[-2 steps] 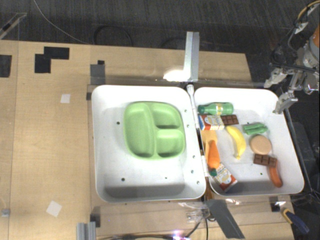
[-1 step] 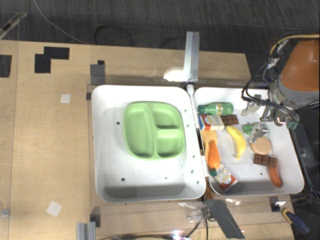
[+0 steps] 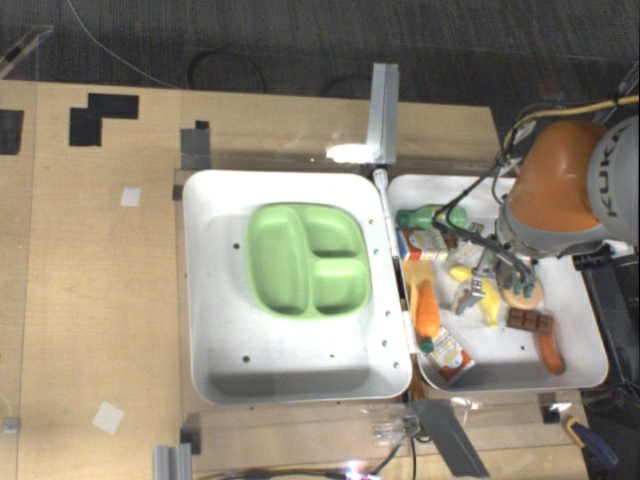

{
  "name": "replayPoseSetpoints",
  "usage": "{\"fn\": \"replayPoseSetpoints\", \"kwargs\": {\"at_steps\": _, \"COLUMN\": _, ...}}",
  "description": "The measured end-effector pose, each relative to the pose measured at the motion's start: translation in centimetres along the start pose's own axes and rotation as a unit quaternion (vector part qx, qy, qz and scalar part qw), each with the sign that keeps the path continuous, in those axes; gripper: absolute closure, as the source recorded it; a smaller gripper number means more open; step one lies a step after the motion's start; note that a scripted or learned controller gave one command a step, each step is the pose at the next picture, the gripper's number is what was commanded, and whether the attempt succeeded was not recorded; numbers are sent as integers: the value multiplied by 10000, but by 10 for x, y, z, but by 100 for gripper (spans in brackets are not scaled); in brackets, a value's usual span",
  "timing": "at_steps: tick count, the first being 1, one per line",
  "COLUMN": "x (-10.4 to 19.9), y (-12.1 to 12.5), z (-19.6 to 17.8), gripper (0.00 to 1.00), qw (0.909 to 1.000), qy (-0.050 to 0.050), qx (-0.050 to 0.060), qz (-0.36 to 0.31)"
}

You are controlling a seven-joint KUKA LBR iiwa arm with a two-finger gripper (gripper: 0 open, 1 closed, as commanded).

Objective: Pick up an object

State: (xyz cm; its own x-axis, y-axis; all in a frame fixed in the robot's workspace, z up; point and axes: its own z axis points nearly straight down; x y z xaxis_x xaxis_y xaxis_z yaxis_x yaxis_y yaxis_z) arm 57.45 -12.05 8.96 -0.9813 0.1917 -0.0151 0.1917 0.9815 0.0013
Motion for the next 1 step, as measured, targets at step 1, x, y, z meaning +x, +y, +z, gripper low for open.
{"fn": "replayPoseSetpoints", "kwargs": {"at_steps": 1, "x": -69, "y": -58, "z": -27, "gripper": 0, "qw": 9854, "qy": -2, "qx": 10, "qz": -1702}}
